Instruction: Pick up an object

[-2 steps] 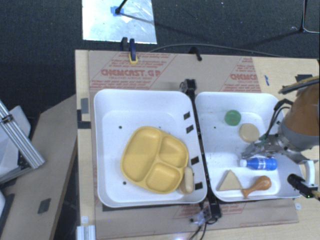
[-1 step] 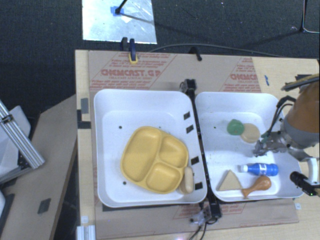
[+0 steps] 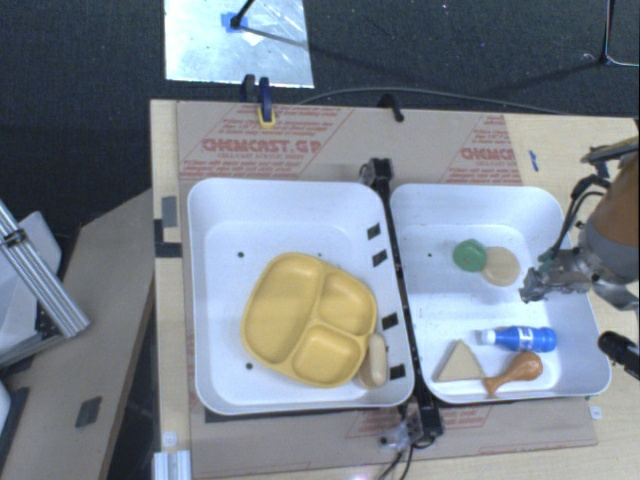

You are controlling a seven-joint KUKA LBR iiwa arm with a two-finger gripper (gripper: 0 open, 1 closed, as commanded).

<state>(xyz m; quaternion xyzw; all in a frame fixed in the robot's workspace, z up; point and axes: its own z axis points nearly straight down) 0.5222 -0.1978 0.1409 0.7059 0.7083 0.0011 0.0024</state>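
The gripper [image 3: 533, 286] stood low over the right bin [image 3: 425, 218], near its three o'clock wall, with nothing seen between its parts. Whether the claw was apart or together could not be told at this distance; it read as a dark blur.

Contents of the right bin: a green round piece [image 3: 469, 256] and a tan disc [image 3: 501, 266], touching, just at the gripper's nine o'clock. A blue-and-white bottle [image 3: 520, 339] lay on its side at the gripper's six o'clock. A tan wedge [image 3: 459, 362] and a brown drumstick-shaped toy [image 3: 515, 372] lay along the bin's six o'clock edge. The left bin [image 3: 215, 218] bore a yellow divided tray [image 3: 308, 316] with a beige oblong piece [image 3: 375, 360] against the tray's four o'clock corner.

Judgement: the step in hand was the approach, with no object yet taken. The tan disc was the nearest candidate. The next move would call for centring over one item, clear of its neighbour, before descending and closing.
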